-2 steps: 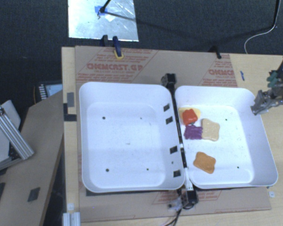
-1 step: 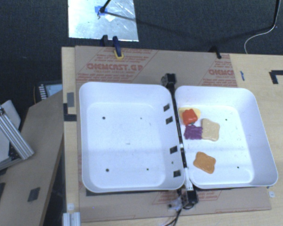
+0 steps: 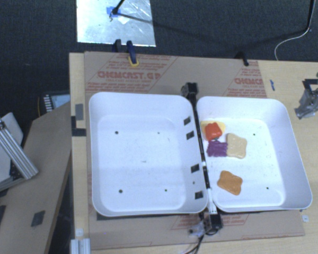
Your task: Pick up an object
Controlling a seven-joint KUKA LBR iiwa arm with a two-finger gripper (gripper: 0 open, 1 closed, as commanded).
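The gripper is parked beyond the right bin — finger state cannot be determined. Four candidate pieces are clustered near the bin's left wall — red, purple, beige, orange — leaving limited finger clearance.

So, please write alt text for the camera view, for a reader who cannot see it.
Two shallow white bins sit side by side; the right bin holds a red piece, a purple piece, a beige piece and an orange piece. The tool is at the right edge, outside the bins.
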